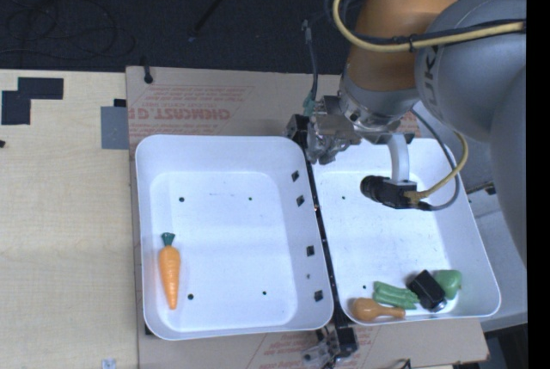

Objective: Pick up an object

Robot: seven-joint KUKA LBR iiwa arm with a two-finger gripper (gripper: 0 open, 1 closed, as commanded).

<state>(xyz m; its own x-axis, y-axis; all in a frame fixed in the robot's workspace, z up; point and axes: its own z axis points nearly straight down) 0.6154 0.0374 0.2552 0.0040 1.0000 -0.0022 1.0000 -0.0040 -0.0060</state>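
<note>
My jaws sit under the wrist, too hidden for me to tell how wide they stand or whether they hold anything; my gripper [325, 144] hangs over the far left corner of the right bin [369, 247]. I judge this the approach step, nothing chosen yet. A carrot [170, 271] lies alone near the left bin's [215, 141] near left side, an easier target than the black block [427, 289], green pieces [395, 294] and tan pear-shaped piece [374, 310] crowded in the right bin's near right corner, so next I need to travel, descend and centre over it

left bin [284, 154]: carrot [169, 269] at front-left | right bin [481, 260]: pear [374, 310], bean pod [395, 294] at front
</note>
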